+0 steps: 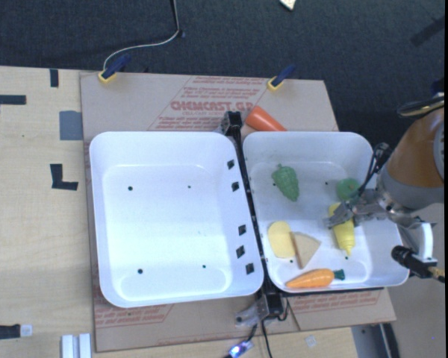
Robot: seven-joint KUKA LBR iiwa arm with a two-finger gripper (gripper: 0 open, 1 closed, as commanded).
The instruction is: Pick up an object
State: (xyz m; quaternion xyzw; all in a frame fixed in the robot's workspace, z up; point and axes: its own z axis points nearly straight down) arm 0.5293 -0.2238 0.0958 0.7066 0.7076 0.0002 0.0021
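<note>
The right bin (pixel 313 142) holds several toy foods. A green leafy piece (pixel 286 182) lies toward its back left, and a second green piece (pixel 349 189) sits near the right wall. A pale yellow lump (pixel 280 239) touches a beige wedge (pixel 307 247), with an orange carrot (pixel 311 278) along the front wall. A small yellow vegetable (pixel 345 236) lies at the right. My gripper (pixel 342 216) is low in the bin, right at the top end of that yellow vegetable and just below the second green piece.
The left bin (pixel 104 155) stands beside the right one, with black clips along the shared wall (pixel 241 207). An orange toy (pixel 265 118) rests on the cardboard behind the bins. The arm's orange band (pixel 418 155) hangs over the right bin's right rim.
</note>
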